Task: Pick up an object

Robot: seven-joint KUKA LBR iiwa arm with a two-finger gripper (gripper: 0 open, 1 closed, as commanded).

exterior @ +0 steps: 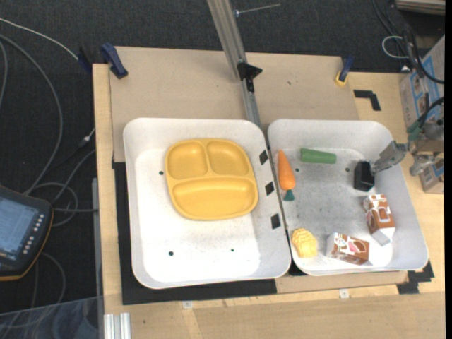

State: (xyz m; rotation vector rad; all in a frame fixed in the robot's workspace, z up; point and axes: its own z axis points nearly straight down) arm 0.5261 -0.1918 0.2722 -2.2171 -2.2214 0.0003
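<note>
Your claw [390, 155] sits at the 3 o'clock rim of the right bin [332, 129], and you cannot tell from this slant whether it is spread or pressed together; nothing shows between its tips. The nearest thing is the black block [363, 176], just beside the claw toward 8 o'clock, close to the bin's wall. That is the first hazard: drop on it from here and one tip may land on the rim or wall instead of the floor, knocking the block away. The two brown cartons [379, 213] [350, 248] lie at 5 o'clock, tilted and near the sloped wall, so they may slide or tip out of a pinch. The green bar [317, 156] at 12 o'clock and the carrot [285, 172] at 9 o'clock are round and could roll. The corn [304, 242] at 7 o'clock hugs the inner wall. The yellow plate [210, 178] in the left bin [152, 253] lies flat, offering little edge to bite.
</note>
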